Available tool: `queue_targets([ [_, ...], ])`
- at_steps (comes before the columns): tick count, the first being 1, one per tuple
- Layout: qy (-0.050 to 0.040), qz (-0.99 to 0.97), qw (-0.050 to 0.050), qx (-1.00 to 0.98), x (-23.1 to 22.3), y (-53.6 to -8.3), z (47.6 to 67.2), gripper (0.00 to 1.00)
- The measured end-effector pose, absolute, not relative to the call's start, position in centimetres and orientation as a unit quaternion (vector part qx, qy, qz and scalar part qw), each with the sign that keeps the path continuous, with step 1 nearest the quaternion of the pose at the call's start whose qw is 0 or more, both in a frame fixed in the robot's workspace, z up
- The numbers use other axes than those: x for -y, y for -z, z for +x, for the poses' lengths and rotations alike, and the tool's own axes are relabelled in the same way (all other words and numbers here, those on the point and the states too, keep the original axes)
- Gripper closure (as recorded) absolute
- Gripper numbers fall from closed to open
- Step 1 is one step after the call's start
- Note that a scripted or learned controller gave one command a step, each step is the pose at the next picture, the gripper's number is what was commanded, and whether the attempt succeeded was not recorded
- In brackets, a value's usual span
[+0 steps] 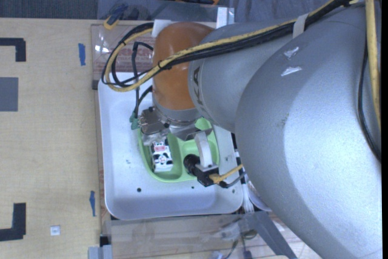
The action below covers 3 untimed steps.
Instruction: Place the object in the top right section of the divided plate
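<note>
You see the grey arm [291,106] reaching across the white bin [121,191], its gripper [159,133] low over the green divided plate [176,174]. A small white object [160,158] with dark and red markings lies in the plate's left section, just below the gripper. You cannot tell how the hand stands.

My grey arm [285,100] over the white bin [121,191], green divided plate [176,174] beneath my wrist, small black-and-white object [161,159] in its left section
</note>
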<state>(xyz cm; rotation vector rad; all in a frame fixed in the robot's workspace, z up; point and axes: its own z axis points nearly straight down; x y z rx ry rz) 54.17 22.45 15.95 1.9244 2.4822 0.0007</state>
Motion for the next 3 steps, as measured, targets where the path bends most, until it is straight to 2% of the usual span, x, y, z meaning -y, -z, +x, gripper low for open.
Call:
queue_targets([
  [1, -0.01, 0.5, 0.006, -0.866, -22.6, -12.6, 53.5, 1.0],
  [2, -0.0214, 0.449, 0.017, -0.893, -22.6, -12.1, 56.5, 1.0],
  [3, -0.0364, 0.71, 0.01, -0.704, -21.0, -11.5, 57.4, 1.0],
])
